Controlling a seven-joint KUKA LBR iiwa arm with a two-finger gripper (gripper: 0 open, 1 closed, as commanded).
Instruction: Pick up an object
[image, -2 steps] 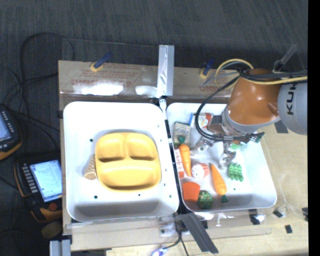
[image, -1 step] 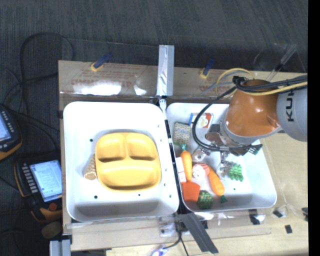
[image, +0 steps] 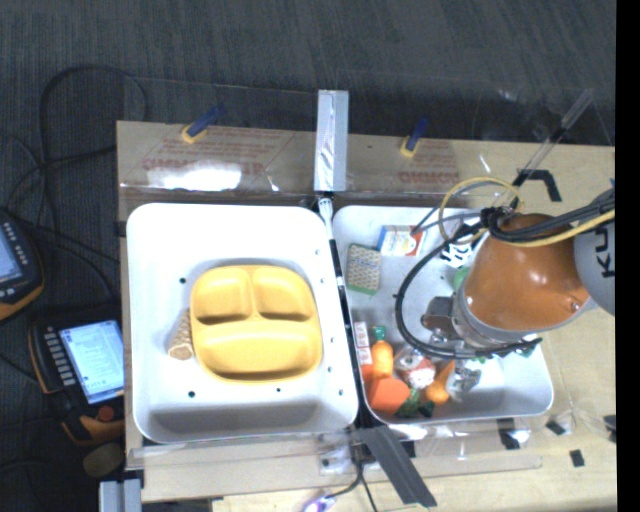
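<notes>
Camera view is showing a heap of small toy items (image: 400, 380) lying in the near left part of the right bin (image: 520, 400): an orange piece (image: 383, 358), a larger orange lump (image: 388, 392) with something green just beside it, and a few red and white bits that are too small and crowded to name. The gripper (image: 455, 375) is hanging right over this heap, at its right side, and whether anything is sitting between its parts I cannot tell, nor how they are standing. The arm's orange band (image: 525, 280) and a loop of black cable (image: 415, 290) are covering much of the right bin's middle, hiding whatever is lying beneath. Toward the far side of that bin a square green mesh pad (image: 363, 268) is leaning near the left wall, and a small printed packet (image: 398, 241) is lying just beyond it. The left bin (image: 150, 400) is holding a yellow divided tray (image: 256, 320), set upright in the middle, with a tan cone-shaped thing (image: 182, 338) touching its left edge. A clear sheet with two blue-and-yellow clips (image: 200, 124) is standing behind both bins. Off the bench to the left, a handheld screen device (image: 85, 362) is lying on the dark floor, and a second one is being cut off by the frame edge
</notes>
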